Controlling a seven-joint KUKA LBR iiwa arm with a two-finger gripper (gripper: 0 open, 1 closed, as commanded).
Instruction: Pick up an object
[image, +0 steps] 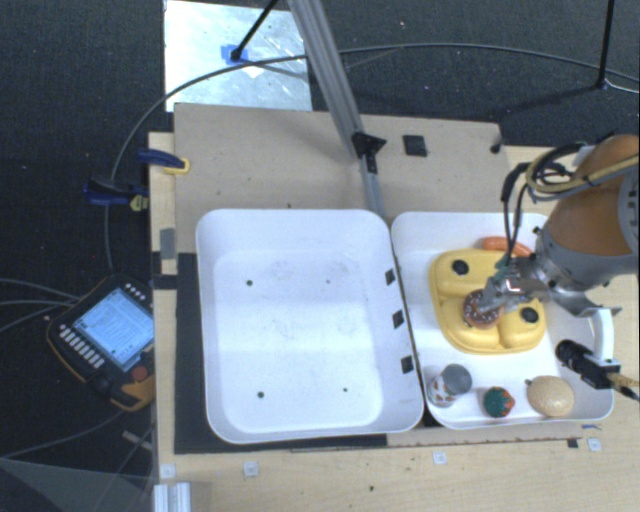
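Three small things sit along the near edge of the right bin (600, 325): one grey ball (455, 379), one green ball (498, 401), one tan egg (550, 396). One big yellow toy (462, 292) lies behind them. Above it hangs the gripper (493, 299); whether it grips anything I cannot tell. One left bin (215, 330) sits beside. No writing can be read.

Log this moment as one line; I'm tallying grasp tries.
arm: over right bin | gripper: low over yellow toy | grasp: unconfirmed | also in bin: grey ball, green ball, beige egg
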